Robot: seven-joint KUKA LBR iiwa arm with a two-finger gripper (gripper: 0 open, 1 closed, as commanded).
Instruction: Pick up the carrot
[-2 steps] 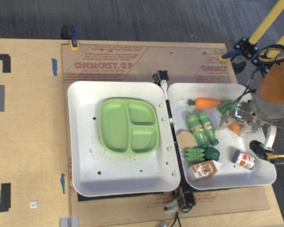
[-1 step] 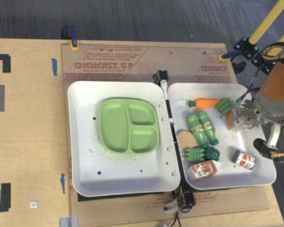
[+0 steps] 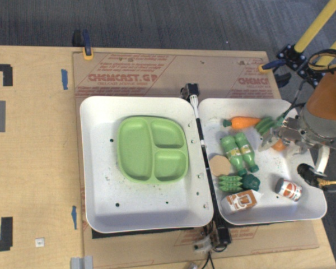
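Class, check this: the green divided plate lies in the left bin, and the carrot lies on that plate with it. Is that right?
Not quite. The green divided plate does lie in the left bin, but the carrot is not on it. The camera view shows the carrot lying in the right bin, near its far edge, just above the two green bottles.

Wooden bench [image 3: 33,167] w/ cardboard sheet [image 3: 173,72] — two white bins, left [image 3: 95,150] & right [image 3: 308,206], side by side.
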